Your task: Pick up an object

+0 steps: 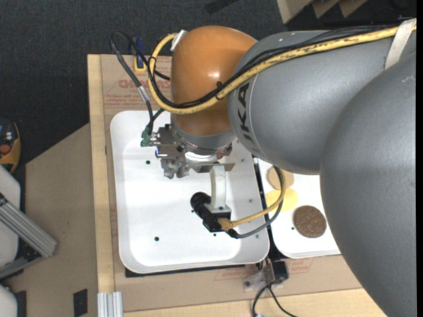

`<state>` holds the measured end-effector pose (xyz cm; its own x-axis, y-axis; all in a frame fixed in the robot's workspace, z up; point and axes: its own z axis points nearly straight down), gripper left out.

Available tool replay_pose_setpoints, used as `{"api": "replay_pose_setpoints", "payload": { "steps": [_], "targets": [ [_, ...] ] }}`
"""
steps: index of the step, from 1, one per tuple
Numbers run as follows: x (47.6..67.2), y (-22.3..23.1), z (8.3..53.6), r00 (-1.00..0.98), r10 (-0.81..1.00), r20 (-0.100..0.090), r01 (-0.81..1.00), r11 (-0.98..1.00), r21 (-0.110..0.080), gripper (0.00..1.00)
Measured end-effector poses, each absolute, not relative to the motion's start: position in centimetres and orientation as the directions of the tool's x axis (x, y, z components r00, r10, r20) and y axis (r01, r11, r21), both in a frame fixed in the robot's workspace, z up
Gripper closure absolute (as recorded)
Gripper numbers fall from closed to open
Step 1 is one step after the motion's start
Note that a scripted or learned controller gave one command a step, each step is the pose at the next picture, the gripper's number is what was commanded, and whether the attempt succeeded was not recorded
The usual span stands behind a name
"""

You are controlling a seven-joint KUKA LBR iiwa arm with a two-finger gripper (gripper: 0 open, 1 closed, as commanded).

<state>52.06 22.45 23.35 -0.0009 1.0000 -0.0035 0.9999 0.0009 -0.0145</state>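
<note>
Gripper [173,170] low over the left white bin [135,243], open or closed impossible to tell, beneath the orange band [198,65]; round brown object [309,221] lying in the right bin [291,246].

Single fixed camera above bench [99,177], slanted down on both bins.

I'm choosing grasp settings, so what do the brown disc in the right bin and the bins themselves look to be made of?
The brown disc looks like cork or pressed fibre: matte, speckled, no glare. The bins look like smooth moulded plastic, white with a soft sheen and rounded rims.
</note>
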Motion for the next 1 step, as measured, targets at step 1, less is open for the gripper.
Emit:
{"api": "replay_pose_setpoints", "payload": {
  "steps": [1],
  "targets": [
    [50.11, 19.79, 22.54, 0.003, 1.000, -0.002, 1.000, -0.003, -0.007, 1.00]
  ]
}}
